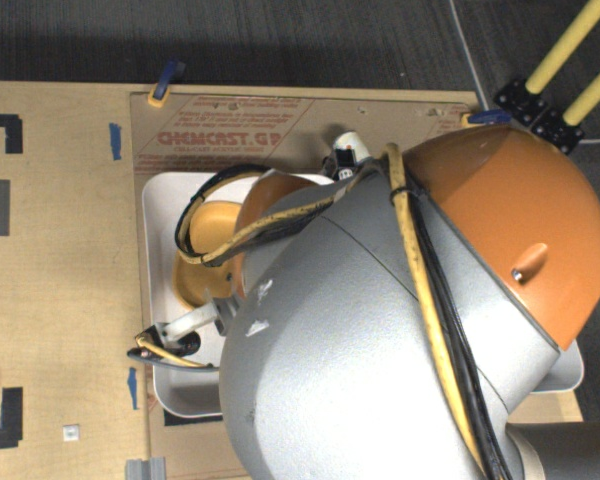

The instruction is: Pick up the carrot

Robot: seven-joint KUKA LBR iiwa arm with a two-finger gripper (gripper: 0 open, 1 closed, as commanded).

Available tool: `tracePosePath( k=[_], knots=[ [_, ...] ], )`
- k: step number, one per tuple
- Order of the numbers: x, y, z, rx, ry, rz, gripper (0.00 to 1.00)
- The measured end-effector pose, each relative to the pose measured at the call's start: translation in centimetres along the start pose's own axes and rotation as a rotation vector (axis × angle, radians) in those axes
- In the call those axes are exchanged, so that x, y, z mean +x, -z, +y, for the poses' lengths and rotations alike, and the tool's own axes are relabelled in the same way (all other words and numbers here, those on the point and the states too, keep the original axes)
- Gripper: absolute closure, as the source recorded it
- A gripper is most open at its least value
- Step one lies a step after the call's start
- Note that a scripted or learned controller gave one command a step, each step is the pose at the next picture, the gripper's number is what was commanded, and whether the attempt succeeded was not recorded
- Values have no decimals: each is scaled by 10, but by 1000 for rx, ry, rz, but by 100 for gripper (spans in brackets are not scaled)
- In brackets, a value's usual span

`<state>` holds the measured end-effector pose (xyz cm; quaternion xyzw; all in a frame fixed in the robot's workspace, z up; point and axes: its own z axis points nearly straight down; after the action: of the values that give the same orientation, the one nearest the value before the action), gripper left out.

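The arm (pixel 380 348) is silvery grey, with a big orange dome (pixel 520 218) over its upper joint and an orange band (pixel 215 238) further down. Black and yellow cables (pixel 430 298) run along it. The bin (pixel 160 238) is plain white. It sits on a brown cardboard sheet (pixel 230 133) printed with faded red lettering, on a pale tan bench (pixel 60 268) marked with black squares and bits of blue tape (pixel 115 140). Yellow rods (pixel 570 38) end in black clamps over a dark grey floor (pixel 280 18)

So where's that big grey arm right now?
The arm reaches in from the right of the camera view and hangs over the white bin, covering most of it, its orange band toward the upper right.
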<state>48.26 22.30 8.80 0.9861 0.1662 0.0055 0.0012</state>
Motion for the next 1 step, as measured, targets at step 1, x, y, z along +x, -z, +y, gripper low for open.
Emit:
tracePosePath(
  k=[1],
  knots=[
    [0,0,0,0,0,0,0]
  ],
)
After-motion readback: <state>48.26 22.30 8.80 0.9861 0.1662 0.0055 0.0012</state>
